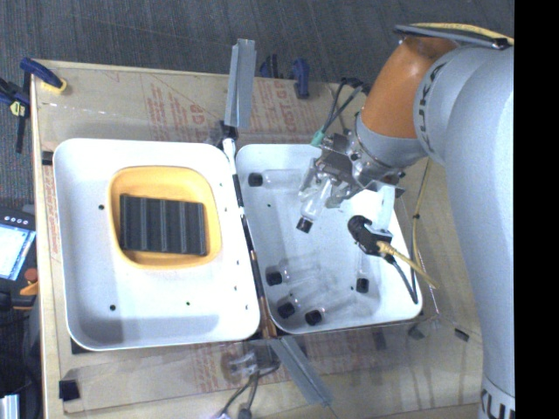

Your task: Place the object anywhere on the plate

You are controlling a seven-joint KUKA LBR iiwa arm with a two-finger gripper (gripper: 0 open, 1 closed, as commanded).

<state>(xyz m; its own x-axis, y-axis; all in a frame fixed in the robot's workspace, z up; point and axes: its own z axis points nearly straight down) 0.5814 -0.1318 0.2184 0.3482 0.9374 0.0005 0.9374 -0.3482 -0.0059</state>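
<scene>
Hovering over right bin (332, 244): gripper (320, 192); black-capped pieces (273, 277) around; plate (162, 178) left.

Bench (131, 94) bears left-hand bin (79, 278) beside right-hand bin (288, 153).

Arm (463, 138): I read part of the dark "KUKA" lettering beside the orange band.
Bench (131, 99): red print, too faint for me to read.
Small screen (12, 251): illegible to me.
</scene>
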